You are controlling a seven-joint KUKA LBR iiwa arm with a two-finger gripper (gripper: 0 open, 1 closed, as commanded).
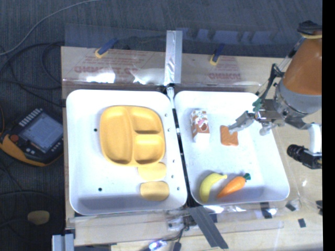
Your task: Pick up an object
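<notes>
The gripper (236,125) hangs over the right bin (272,156), its tip just above an orange block (229,136); whether it is open or closed I cannot tell, nor whether it has hold of anything. Left of the block stands a small carton (199,123). Nearer lie a banana (210,185) and a carrot (233,185), touching. The block lies flat and low, so a descent slightly off-centre could nudge it aside and close on nothing.
</notes>
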